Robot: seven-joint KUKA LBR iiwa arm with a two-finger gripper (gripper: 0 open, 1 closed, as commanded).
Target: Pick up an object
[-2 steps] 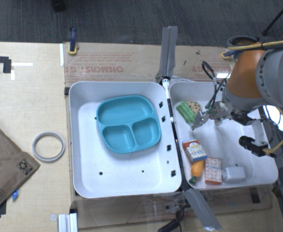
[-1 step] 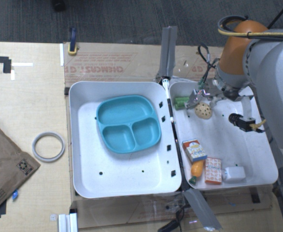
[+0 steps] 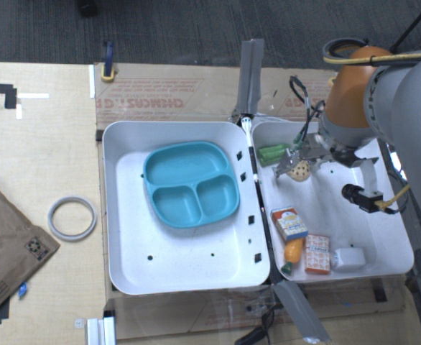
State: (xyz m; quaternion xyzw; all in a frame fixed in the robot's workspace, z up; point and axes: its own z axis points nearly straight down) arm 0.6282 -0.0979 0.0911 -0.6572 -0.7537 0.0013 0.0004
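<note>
Camera view showed the gripper (image 3: 291, 165) low in the right bin (image 3: 383, 261), beside a green block (image 3: 271, 154) and touching a tan spotted object (image 3: 302, 169); whether it was gripping, I could not tell. A blue divided plate (image 3: 191, 184) lay in the left bin (image 3: 124, 264).

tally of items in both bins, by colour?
Blue: 1, divided plate, left bin
Green: 1, object at the far end of the right bin
Tan: 1, speckled piece by the gripper
Red and white: 2, cartons
Orange: 1, carrot-like piece
White: 1, block
Total: 7
</note>
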